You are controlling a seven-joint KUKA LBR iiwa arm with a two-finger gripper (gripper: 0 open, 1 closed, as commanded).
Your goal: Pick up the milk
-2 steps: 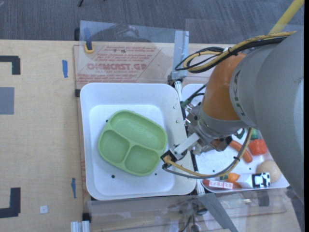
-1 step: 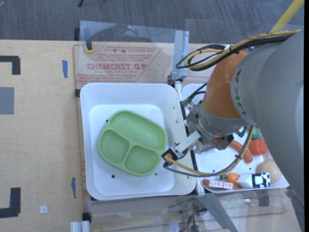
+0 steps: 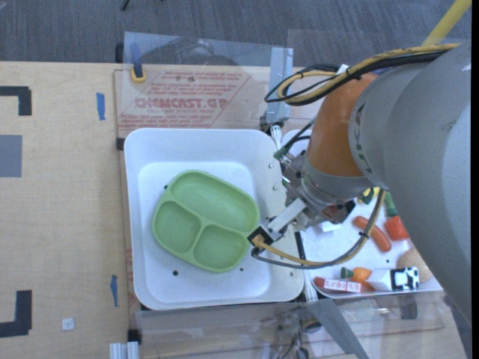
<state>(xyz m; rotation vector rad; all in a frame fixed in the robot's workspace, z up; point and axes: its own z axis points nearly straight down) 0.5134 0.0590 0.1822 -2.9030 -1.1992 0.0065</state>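
Camera view, from above the counter [image 3: 60, 200].

- Arm [image 3: 419, 148] reaches in from the right and hangs over the right bin [image 3: 329, 249], covering most of it. Orange band [image 3: 337, 133] and wrist [image 3: 329, 193] sit over that bin's left half, near the wall shared with the left bin [image 3: 142, 163].
- Fingers: hidden under the wrist. Cannot tell whether they are apart, together or clamped on anything. Places below are taken from the wrist that covers them.
- A white bracket [image 3: 277, 221] and a loop of cables [image 3: 299, 256] stick out to the wrist's left, over the shared wall. These look like fittings, not the grasping part.
- Milk: probably the small white carton [image 3: 403, 278] with a black-and-white patch. It lies in the right bin, near its front edge, to the right of the wrist and towards me, apart from it. It is partly under the arm's bulk.
- Just beside the carton are carrots [image 3: 378, 234], with a red-and-white packet [image 3: 337, 284] along the front edge.
- Left bin: a green plate [image 3: 206, 219] with three compartments, nothing in it. It plays no part in this job.

Progress, as I judge it: the arm is over the correct bin, but the carton rests on the bin floor, not lifted. Nothing shows a grasp. Closing on the carton and raising it are both still to do.
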